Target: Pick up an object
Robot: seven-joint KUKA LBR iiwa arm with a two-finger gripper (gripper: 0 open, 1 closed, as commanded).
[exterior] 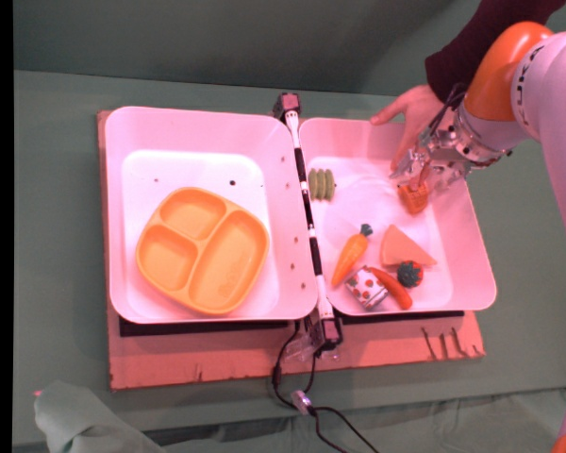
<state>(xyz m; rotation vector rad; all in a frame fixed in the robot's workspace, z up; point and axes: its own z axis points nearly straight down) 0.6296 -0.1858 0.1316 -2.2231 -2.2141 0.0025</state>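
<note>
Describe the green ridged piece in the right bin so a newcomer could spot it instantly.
Start at the right white bin, the one without the orange divided plate. Look to its upper left corner area, close to the central divider between the bins. There lies the small green ridged piece, alone, well above the carrot; it is the bin's one all-green item, while its neighbours are orange or red.

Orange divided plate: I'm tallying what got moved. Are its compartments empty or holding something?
Empty. The orange divided plate in the left bin shows three bare compartments.
</note>
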